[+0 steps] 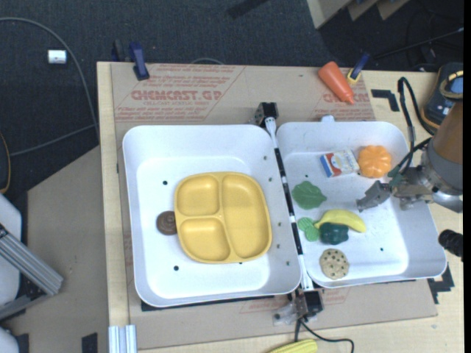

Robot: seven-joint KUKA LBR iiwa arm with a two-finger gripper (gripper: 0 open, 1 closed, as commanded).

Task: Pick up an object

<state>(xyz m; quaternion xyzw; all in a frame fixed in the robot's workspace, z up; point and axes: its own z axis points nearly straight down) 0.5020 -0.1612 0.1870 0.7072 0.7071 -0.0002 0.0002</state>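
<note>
Over the right bin (pixel 390 252), the gripper (pixel 374 196) reaches in from the right rim, its fingers spread and holding nothing, hovering over bare white floor. Just left of it lie the banana (pixel 343 220), a dark green pepper-like piece (pixel 333 233) touching the banana's underside, and a green leaf (pixel 308 194) nearer the divider. Behind the gripper sit an orange fruit (pixel 374 161) and a small carton (pixel 338 164) side by side — both close to the far wall. A cookie (pixel 334 263) rests alone near the front rim. Open floor remains along the bin's right side and front right corner. Across the divider, the left bin (pixel 147 160) holds a yellow sectioned plate (pixel 221 217) with a brown disc (pixel 166 222) touching its left edge — broad white margin all round.
</note>
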